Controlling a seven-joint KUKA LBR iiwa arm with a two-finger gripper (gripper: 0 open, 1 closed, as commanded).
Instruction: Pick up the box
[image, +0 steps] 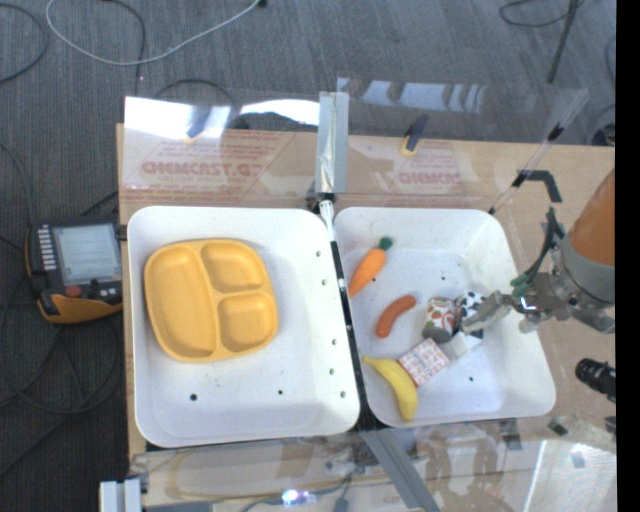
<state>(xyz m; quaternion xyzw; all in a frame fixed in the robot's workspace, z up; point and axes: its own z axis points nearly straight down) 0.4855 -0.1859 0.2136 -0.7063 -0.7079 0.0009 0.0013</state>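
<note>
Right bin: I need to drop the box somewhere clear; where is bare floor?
Bare: the right bin's far strip beyond the carrot, and its near right corner. Crowded: middle, where sausage, banana, box and claw cluster.

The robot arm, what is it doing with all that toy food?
The arm reaches in from the right, and its gripper is low in the right bin, right by a small box it is meant to pick up. The box lies on the bin floor, not lifted. Around it are a carrot, a sausage, a banana and a small carton. The left bin holds a yellow divided plate.
</note>
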